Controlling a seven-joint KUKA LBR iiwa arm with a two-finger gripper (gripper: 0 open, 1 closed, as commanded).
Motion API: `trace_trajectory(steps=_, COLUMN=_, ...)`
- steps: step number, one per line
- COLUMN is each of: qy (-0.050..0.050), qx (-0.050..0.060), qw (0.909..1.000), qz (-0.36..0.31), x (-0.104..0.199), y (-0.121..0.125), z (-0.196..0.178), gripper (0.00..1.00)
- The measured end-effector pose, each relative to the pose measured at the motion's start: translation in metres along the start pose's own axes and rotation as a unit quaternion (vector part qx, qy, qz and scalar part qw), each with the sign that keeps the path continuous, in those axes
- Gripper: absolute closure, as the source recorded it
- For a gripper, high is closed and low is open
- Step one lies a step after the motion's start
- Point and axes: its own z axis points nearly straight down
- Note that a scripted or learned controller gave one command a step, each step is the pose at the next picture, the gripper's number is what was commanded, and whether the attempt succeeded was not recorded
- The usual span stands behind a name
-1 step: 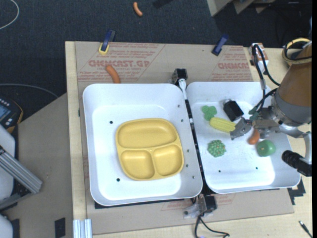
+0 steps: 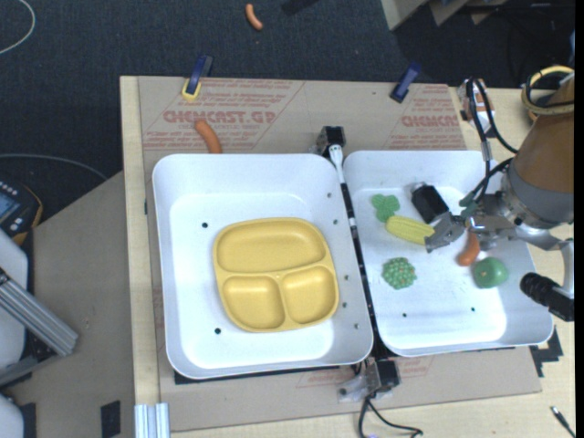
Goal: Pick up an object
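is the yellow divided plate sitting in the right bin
No, the yellow three-compartment plastic plate lies in the left white bin; the right white bin holds toy vegetables.
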Motion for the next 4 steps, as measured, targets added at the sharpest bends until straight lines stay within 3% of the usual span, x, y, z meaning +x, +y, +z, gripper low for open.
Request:
trace_trajectory(steps=1, qy=0.001, qx=0.004, qw=1.0000, qz=0.000, x=0.000, y=-0.001, z=0.064, gripper=0.00)
trace_trajectory(steps=2, qy=0.002, qx=-0.001, qw=1.0000, qz=0.000, x=0.002, y=0.001, z=0.112, gripper=0.00)
trace_trajectory(steps=3, qy=0.001, qx=-0.007, qw=1.0000, qz=0.000, x=0.002, y=0.004, z=0.097, gripper=1.00)
trace_trajectory(steps=4, qy=-0.001, qx=-0.004, qw=1.0000, qz=-0.001, x=0.006, y=0.012, z=0.051, gripper=1.00)
